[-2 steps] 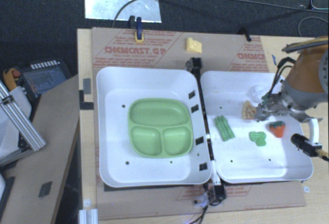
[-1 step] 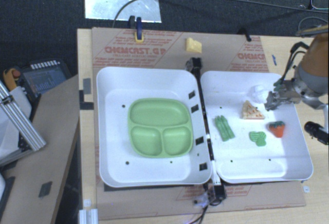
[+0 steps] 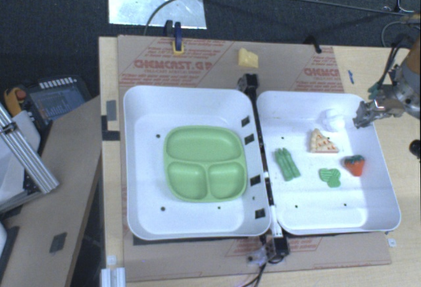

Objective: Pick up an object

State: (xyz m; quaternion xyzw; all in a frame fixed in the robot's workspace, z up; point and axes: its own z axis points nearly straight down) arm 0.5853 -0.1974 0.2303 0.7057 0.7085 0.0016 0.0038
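In the right bin (image 3: pixel 368 213) lie a pizza slice (image 3: pixel 322 142), a green asparagus bunch (image 3: pixel 287 164), a small green leafy piece (image 3: pixel 330 177), a red strawberry (image 3: pixel 354 164) and a pale white item (image 3: pixel 332 119) near the back. My gripper (image 3: pixel 366 114) hangs at the right bin's far right rim, to the right of the white item and above the strawberry. Nothing shows between its fingers.
The left bin (image 3: pixel 141 147) holds a green divided plate (image 3: pixel 204 162). A yellow block (image 3: pixel 248 58) lies on the cardboard behind the bins, next to a blue-and-yellow clamp (image 3: pixel 176 37). A control pendant (image 3: pixel 56 103) and an aluminium rail (image 3: pixel 26 154) sit left.
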